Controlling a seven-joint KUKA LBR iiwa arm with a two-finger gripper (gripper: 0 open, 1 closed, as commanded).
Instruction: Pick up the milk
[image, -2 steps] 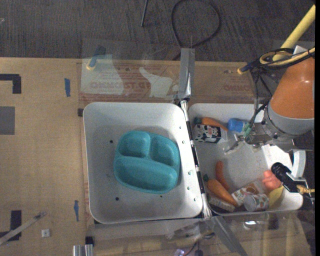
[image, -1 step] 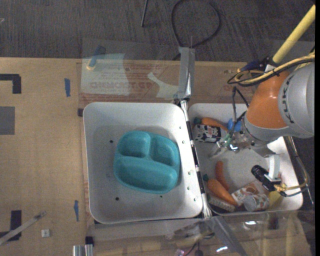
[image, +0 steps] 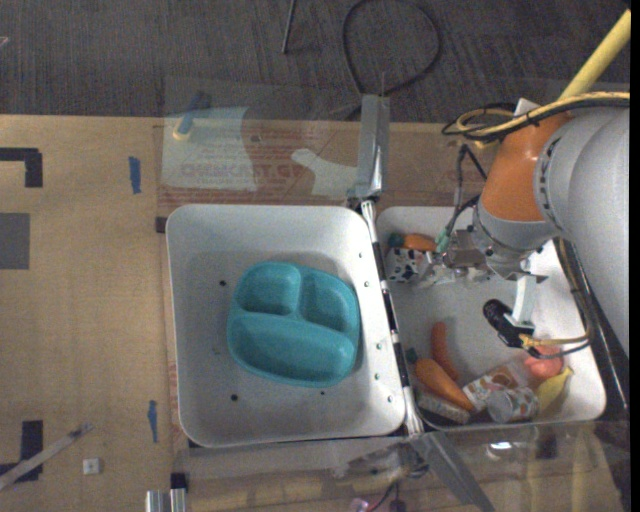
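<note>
The milk (image: 403, 265) is a small white carton with black patches. It sits at the far left of the right bin (image: 590, 400), close to the wall shared with the left bin. My gripper (image: 432, 267) reaches in from the right and points left, its tip right against the carton. Whether the carton is gripped is hidden by the gripper body. The grey arm with its orange band (image: 515, 170) fills the upper right corner.
An orange piece (image: 420, 242) and a green bit (image: 397, 240) lie just behind the milk. Two carrots (image: 441, 380), a printed packet (image: 493, 384), a pink thing (image: 543, 367) and a yellow banana (image: 555, 385) crowd the right bin's front. A teal divided plate (image: 293, 323) lies in the left bin (image: 200, 260).
</note>
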